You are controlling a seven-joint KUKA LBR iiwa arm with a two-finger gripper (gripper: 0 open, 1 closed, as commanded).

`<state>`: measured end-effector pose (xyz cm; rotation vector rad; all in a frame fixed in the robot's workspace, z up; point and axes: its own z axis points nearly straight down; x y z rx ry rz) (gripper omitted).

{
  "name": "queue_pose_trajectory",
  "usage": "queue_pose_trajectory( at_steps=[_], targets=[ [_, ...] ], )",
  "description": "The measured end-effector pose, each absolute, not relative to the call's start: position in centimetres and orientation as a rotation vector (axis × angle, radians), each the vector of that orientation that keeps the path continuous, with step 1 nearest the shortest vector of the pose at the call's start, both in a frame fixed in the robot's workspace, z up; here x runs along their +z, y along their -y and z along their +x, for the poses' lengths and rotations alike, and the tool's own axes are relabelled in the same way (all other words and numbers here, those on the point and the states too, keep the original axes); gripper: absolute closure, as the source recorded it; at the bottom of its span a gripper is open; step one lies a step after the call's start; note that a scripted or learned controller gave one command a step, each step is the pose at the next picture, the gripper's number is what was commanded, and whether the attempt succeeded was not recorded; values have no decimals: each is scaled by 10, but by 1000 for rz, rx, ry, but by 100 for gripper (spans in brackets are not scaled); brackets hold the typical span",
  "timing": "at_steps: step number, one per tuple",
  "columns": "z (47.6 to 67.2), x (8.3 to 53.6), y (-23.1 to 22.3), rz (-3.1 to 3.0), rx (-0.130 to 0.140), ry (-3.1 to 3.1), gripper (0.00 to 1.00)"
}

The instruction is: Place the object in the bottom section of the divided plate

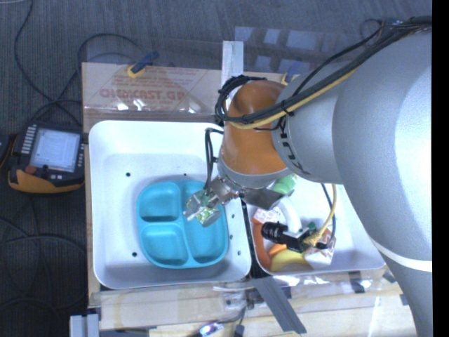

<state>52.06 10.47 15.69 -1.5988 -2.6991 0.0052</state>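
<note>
Bench: two white bins (112, 153) side by side.
Plate: blue divided plate (168, 230) in left bin.
Gripper (201, 209): over plate's right edge, grip state unclear.
Right bin: jumbled items (291, 248).

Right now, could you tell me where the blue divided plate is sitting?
The blue divided plate lies in the left white bin, toward its near right corner, with the gripper over the plate's right edge.
</note>
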Motion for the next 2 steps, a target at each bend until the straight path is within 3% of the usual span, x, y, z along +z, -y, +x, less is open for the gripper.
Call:
queue_pose_trajectory(
  at_steps=[1,2],
  targets=[
    [521,157,-104,-1600,4,2699,0],
    [535,248,-131,-1403,1,2809,0]
  ],
)
